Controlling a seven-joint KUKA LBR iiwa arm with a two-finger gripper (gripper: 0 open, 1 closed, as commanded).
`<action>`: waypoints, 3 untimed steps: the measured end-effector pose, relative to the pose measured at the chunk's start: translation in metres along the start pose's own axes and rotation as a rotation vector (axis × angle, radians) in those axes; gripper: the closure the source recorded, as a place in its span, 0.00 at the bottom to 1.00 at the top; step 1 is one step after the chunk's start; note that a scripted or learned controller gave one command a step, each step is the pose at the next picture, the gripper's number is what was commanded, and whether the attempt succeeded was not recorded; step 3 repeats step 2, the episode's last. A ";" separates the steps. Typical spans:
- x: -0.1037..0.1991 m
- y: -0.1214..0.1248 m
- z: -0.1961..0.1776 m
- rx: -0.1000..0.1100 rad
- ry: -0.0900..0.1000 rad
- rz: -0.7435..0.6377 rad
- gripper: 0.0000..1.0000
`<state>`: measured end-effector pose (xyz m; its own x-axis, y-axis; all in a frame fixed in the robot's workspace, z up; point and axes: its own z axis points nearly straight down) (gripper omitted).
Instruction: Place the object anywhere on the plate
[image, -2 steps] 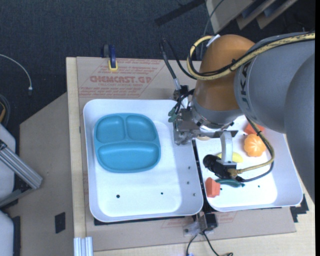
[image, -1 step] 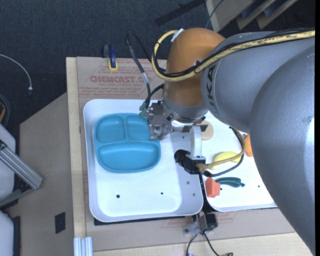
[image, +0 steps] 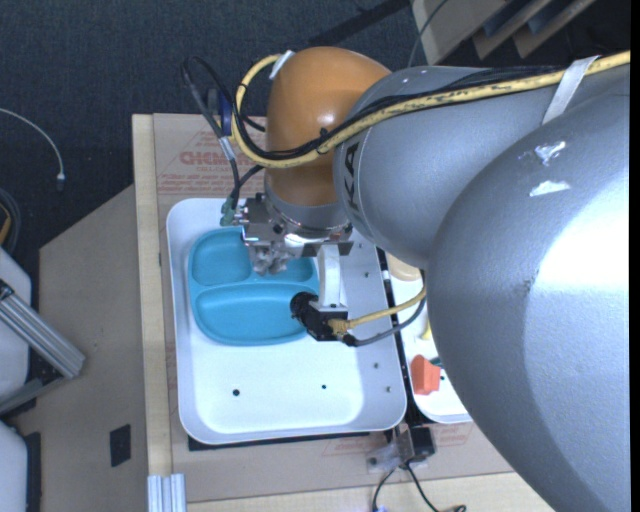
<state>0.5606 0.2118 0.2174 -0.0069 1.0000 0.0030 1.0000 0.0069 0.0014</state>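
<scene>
Nearest the camera, the left bin (image: 290, 405) showed a bare white floor. Beside it, at the near left corner of the right bin (image: 452, 410), lay an orange object (image: 425, 375). It was small and blocky, bright orange, with a paler strip along its near edge, and it was partly cut off from view by the arm (image: 500, 250). It was judged to be the task's thing, being the only loose candidate that could be made out. It sat well apart from the plate, in the other bin. Farther back, a blue two-compartment plate (image: 235, 315) occupied the far half of the left bin, and both hollows appeared to hold nothing. The gripper (image: 268, 258) hung low over the plate, about the ridge dividing the two compartments. Whether it was wide, narrow or holding anything could not be told, since its tip was small and blurred against the blue. A pale item (image: 403, 268) showed at the far left edge of the right bin, its nature unclear. The step in hand was judged to be the placing approach. If something was carried, the next move called for a release over either hollow. If not, it called for a return to the right bin and a square grasp on the orange object.
</scene>
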 end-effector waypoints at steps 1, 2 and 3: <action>0.002 0.000 -0.017 -0.002 -0.002 0.005 1.00; 0.002 0.000 -0.016 0.000 -0.003 0.006 0.00; 0.002 0.000 -0.016 0.000 -0.003 0.006 0.00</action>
